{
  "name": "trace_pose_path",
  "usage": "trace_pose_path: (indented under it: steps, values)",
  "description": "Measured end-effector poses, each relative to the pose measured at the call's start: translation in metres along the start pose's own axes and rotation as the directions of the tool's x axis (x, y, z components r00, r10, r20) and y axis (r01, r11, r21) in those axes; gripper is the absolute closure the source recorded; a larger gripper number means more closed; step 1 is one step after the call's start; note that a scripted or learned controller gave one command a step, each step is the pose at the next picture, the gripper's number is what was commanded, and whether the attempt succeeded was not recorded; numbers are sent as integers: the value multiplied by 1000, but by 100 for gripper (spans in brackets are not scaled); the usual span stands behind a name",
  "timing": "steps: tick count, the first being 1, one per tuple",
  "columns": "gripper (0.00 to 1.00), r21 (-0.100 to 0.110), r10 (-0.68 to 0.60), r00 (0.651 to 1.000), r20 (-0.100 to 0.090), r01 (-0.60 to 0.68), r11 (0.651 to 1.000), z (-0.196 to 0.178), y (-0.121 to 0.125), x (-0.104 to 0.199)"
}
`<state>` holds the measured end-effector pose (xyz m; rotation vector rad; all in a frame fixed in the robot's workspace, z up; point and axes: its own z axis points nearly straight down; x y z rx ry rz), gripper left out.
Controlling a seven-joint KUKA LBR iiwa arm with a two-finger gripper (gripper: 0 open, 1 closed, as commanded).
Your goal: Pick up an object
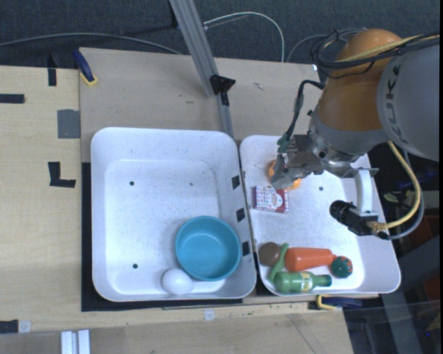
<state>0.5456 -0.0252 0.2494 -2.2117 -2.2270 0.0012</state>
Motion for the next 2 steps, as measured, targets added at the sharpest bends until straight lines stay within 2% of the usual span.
trace_pose_path:
  steps: [1, 2]
  values:
    - [100, 0, 4, 1000, 2, -4, 1000, 0, -12, 56]
    - [100, 2, 1, 1000, 1, -1, 1000, 15, -19, 100]
